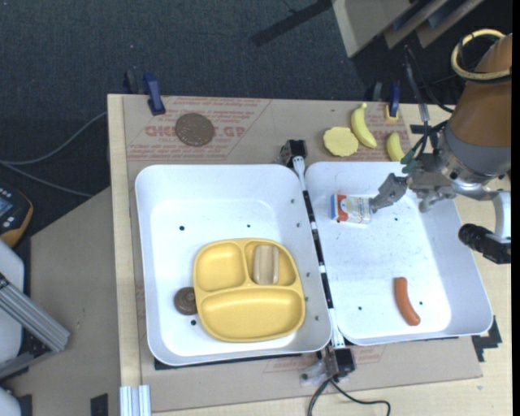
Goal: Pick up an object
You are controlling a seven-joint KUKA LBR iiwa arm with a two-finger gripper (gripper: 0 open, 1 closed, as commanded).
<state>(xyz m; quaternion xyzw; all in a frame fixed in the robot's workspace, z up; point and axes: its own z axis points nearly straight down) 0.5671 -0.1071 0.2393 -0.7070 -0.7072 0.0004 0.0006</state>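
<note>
Dark blue-grey carpet (73, 57) all around, looks a bit speckled. Plywood-topped counter (244, 130) in the middle with faded red lettering on it, blue clamps (153, 92) at the back edge. Cables (49, 154) trailing across the floor on the left. Aluminium extrusion (28, 313) bottom left. Beige furniture (382, 20) at the top. Even overhead lighting, soft shadows.

Cardboard-topped bench (122, 244) bears two white bins (162, 211), brown disc (194, 128), bananas (363, 126), yellow slice (340, 141).

Arm's fingers (388, 195) beside small carton (351, 209), sausage (407, 301) right bin, yellow tray (247, 291) left bin
</note>
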